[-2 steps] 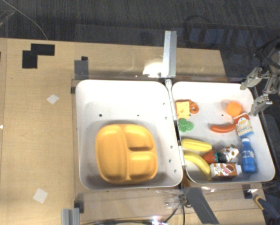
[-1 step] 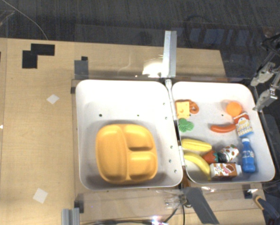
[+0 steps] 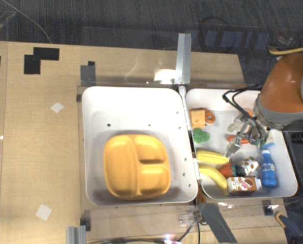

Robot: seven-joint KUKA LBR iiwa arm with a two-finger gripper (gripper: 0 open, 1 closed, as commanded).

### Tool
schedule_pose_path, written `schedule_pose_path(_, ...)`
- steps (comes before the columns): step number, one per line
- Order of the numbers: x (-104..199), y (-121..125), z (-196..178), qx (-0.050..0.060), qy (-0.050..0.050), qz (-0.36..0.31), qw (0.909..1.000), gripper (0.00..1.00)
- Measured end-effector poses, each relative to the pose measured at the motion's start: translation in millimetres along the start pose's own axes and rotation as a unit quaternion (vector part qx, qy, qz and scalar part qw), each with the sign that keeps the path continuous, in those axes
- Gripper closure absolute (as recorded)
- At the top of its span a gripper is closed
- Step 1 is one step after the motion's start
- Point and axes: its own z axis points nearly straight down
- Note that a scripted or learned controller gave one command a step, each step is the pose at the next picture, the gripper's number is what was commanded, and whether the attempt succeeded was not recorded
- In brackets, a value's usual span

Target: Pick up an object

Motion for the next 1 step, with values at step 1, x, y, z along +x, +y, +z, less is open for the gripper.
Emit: schedule_pose_path(1,-105.3,-4.4,42.2,-0.001,-0.007,0.076,0.9971,0.00)
